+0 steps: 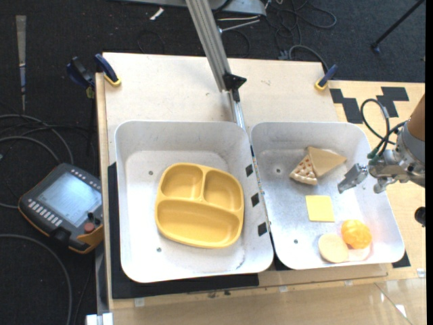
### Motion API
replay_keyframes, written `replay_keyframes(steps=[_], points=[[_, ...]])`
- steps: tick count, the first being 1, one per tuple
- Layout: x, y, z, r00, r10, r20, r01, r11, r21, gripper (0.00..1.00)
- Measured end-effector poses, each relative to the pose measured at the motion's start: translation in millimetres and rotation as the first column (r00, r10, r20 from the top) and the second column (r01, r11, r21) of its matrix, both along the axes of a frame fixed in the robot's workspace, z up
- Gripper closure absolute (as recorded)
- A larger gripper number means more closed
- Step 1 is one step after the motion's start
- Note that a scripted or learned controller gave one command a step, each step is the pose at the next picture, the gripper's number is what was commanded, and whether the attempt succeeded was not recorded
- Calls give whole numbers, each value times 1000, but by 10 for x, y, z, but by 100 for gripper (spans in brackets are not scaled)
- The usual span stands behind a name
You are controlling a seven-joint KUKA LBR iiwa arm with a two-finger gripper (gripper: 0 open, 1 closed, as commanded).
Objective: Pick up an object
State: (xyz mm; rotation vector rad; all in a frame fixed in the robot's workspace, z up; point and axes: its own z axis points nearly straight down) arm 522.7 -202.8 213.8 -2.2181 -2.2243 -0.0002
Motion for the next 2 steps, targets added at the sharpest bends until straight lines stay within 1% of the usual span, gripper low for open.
replay_keyframes(steps=[1,2], points=[[0,0,1,1000,-1,0,1,1000,0,0],[97,-5,-529,1000,-2,-4,2,1000,1,0]])
